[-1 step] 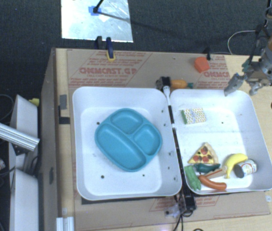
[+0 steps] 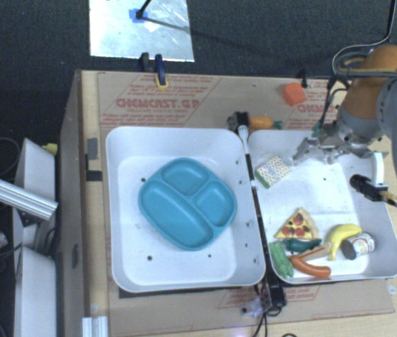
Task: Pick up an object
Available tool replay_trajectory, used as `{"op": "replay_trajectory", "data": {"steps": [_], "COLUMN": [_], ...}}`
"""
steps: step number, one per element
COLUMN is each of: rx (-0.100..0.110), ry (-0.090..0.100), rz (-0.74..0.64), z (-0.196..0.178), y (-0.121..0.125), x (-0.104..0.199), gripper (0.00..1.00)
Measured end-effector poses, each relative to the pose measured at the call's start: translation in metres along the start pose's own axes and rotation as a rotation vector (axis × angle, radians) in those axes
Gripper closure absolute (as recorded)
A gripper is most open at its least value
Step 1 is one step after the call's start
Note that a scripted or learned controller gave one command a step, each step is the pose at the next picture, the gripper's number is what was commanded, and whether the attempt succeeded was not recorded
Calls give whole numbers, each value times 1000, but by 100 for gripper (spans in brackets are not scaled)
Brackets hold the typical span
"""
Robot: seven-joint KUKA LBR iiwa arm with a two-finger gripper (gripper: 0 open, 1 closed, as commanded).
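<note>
Camera view has the gripper (image 2: 315, 148) hovering, fingers apart and empty, above the right bin (image 2: 325, 188); the crowded toys at its near edge could foil a clean grab.

The arm (image 2: 388, 97) is cut off by the right edge. The small can (image 2: 360, 245) has a label too small to read.

Two white bins: one at left (image 2: 125, 209), one at right (image 2: 388, 237). One blue divided plate (image 2: 187, 202). One checkered packet (image 2: 273, 170), one pizza slice (image 2: 297, 225), one banana (image 2: 341, 236), one small can (image 2: 360, 245), one hot dog (image 2: 311, 267), two green vegetables (image 2: 280, 259), lower right.
</note>
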State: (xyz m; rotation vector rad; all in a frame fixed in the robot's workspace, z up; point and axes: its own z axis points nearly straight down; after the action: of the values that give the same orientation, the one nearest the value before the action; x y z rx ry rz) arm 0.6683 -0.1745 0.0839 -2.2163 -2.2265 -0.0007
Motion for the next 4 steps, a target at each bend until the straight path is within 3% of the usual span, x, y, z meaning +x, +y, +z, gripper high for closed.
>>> {"op": "replay_trajectory", "data": {"steps": [1,4], "rx": [-6,-16], "ry": [-3,-7], "rz": [-3,-12], "z": [-13,-47], "y": [2,5], "x": [-1,-1], "gripper": [100,100]}}
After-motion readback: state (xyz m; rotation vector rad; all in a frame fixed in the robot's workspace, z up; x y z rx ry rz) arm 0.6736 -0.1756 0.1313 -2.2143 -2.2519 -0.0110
